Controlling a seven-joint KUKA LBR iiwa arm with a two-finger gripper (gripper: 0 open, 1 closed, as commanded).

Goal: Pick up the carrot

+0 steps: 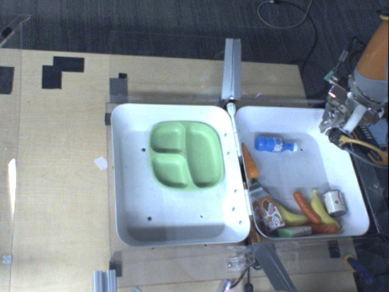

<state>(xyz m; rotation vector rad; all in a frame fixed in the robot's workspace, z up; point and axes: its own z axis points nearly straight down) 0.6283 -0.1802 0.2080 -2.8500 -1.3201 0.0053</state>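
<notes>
While the grey arm's claw (pixel 335 119) hangs over the right white bin's (pixel 358 181) far right rim, whether it is spread or pressed together cannot be told. Nearest it in that bin lies a small blue plastic bottle (pixel 275 144). Farther left, the slim orange carrot (pixel 248 163) rests against the bin's left wall. Beyond, the left white bin (pixel 127 181) holds a green sectioned plastic tray (pixel 186 154) on the wooden bench (pixel 55 181).

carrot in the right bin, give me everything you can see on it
The carrot is a small orange, tapered piece with a smooth, plastic-like look and a darker end towards the near side. It lies lengthwise along the right bin's left wall, against the divider between bins, narrow tip pointing away. A brown packet sits just past its near end. The claw hangs apart from it.
</notes>
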